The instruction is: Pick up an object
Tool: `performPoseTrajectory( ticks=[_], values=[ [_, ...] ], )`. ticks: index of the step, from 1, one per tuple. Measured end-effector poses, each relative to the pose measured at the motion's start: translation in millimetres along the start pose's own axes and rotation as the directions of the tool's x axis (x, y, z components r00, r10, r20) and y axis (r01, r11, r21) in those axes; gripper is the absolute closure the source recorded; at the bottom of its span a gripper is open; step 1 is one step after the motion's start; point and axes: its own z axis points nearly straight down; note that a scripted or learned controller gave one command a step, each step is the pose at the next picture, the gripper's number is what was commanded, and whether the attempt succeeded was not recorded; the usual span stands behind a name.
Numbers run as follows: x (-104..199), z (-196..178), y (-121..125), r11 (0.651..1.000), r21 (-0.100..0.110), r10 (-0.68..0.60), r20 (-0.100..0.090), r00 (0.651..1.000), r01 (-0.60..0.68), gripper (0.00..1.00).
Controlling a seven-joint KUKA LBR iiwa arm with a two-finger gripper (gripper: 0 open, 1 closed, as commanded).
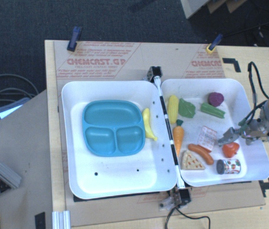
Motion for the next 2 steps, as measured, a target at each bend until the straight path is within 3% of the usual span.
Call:
performPoseTrajectory(
  ticks=[1,2],
  values=[
    [-7.4,87.3,0.2,1.000,0.000,0.000,0.000,1.000,0.000,0.00],
    [-7.3,77.5,0.4,1.000,-0.002,0.001,0.001,1.000,-0.001,1.00]
  ],
)
